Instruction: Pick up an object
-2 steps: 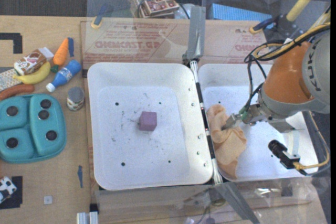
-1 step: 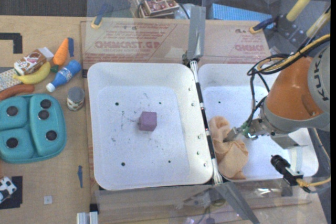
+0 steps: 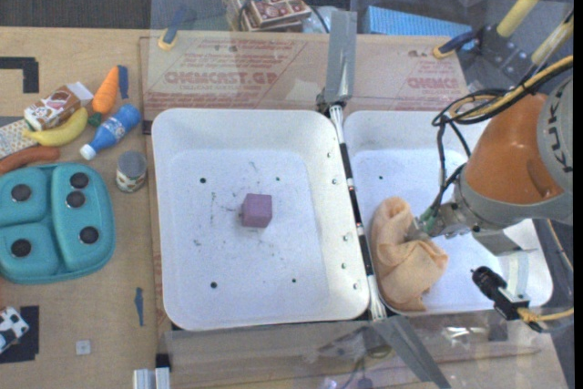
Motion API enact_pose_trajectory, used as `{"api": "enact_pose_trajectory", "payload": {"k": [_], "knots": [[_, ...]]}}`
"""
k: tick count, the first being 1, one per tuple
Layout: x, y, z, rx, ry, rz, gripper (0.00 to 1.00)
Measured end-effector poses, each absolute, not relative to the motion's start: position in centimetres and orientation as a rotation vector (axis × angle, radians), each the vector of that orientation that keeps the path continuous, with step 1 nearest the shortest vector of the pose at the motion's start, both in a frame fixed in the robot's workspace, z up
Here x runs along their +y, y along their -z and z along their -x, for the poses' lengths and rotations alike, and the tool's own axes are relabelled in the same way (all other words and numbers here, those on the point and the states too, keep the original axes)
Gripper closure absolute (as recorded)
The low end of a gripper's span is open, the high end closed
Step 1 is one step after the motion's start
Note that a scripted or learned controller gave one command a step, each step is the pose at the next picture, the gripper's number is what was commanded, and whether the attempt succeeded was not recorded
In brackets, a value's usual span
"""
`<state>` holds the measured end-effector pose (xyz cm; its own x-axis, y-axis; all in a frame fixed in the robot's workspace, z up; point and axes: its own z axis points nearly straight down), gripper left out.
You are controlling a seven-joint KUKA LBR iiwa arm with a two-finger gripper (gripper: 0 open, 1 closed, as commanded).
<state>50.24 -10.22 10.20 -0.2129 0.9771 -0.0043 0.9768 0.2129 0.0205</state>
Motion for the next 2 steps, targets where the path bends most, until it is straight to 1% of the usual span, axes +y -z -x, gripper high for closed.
{"api": "enact_pose_trajectory", "payload": {"k": [1,2], "knots": [[-6.9,-22.0,-58.9,2.727,-0.002,-1.550,1.00],[-5.2,-23.6,-64.0,2.614,-0.001,-1.735,1.00]]}}
